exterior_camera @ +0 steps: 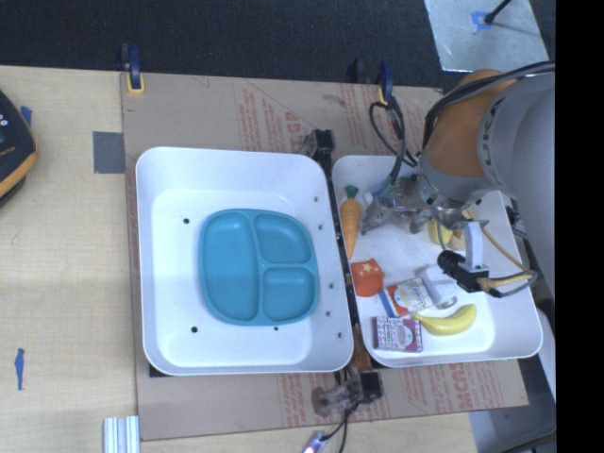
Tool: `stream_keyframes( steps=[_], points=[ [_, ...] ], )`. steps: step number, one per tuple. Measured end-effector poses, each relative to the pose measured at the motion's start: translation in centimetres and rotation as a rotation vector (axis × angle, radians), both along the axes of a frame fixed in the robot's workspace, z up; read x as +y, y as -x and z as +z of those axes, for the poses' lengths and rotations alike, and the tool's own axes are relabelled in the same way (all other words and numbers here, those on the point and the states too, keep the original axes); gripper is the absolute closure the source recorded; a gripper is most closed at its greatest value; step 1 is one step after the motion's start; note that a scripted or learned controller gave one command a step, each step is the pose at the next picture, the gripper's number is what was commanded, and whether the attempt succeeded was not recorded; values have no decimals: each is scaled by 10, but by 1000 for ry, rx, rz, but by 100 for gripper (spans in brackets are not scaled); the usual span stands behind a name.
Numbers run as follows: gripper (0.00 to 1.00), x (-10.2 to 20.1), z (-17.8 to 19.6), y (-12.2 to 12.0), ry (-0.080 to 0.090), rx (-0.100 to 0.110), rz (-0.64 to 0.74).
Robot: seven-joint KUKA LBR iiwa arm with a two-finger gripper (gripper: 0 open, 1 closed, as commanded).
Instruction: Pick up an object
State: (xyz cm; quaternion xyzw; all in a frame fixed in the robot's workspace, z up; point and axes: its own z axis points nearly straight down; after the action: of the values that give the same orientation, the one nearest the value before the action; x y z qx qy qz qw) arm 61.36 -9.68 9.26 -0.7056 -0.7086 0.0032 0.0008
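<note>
I could read nothing: the red print on the cardboard sheet and the small packet label were too blurred.

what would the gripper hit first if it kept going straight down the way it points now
Probably the bare white floor of the right bin, near its back, since the gripper points down there. The carrot lies just to its left; depth is unclear, so it may graze that.

Grey arm, orange band, black cables

This looks like a robot lab. A big grey robot arm reaches over two white bins on a cardboard sheet held by blue clamps, with loose wires around
</note>
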Motion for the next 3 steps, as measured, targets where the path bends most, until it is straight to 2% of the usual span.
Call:
stream_keyframes(
  steps=[1, 2, 3],
  points=[
    [0, -17, -1, -41, -4, 2, -1],
    [0, -90, 72, -43, -2, -5, -2],
    [0, -89, 1, 2, -2, -1, 1]
  ],
)
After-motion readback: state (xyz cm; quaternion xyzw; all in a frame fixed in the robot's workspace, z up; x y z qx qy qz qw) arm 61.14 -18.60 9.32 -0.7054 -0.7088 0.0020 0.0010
